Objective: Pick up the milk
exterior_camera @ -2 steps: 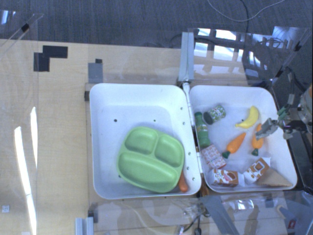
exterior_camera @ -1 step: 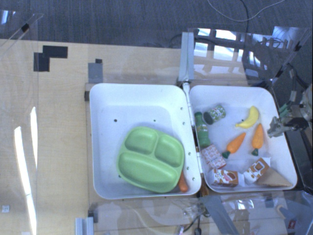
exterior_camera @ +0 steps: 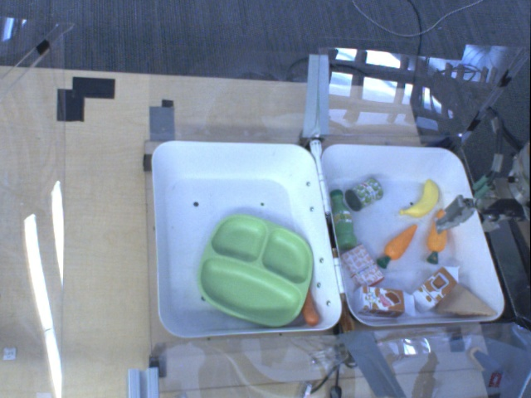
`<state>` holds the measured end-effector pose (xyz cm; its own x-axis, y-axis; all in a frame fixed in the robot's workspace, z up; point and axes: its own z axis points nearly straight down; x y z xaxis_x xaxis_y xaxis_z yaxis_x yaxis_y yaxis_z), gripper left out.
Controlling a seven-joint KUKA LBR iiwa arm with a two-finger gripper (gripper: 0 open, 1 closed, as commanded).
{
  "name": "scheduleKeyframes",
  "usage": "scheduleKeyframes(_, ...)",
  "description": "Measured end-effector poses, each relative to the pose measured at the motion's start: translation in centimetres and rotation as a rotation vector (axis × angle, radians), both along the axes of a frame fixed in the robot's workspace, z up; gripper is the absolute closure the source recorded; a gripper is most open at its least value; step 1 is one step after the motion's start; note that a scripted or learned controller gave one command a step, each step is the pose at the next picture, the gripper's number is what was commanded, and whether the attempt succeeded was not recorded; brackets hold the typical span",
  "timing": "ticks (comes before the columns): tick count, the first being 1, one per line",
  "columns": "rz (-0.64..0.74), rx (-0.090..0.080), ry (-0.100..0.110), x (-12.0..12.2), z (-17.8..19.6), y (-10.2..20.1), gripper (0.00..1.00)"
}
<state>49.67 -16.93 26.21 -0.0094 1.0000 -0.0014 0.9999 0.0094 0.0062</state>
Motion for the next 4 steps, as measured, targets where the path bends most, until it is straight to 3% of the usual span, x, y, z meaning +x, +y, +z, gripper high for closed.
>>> scheduleKeyframes(1, 0.082, 0.001, 0.004, -0.9, -12.3, -3.6, 0.00)
scheduleKeyframes(2, 0.186, -0.002, -0.003, -0.6, -17.3, -3.5, 0.00)
scheduleKeyframes(3, 0.021, 0.003, 0.001, -0.7, -17.1, -3.6, 0.00)
scheduleKeyframes(4, 0.023, 0.003, -0.004, -0.4, -16.0, -3.6, 1.00)
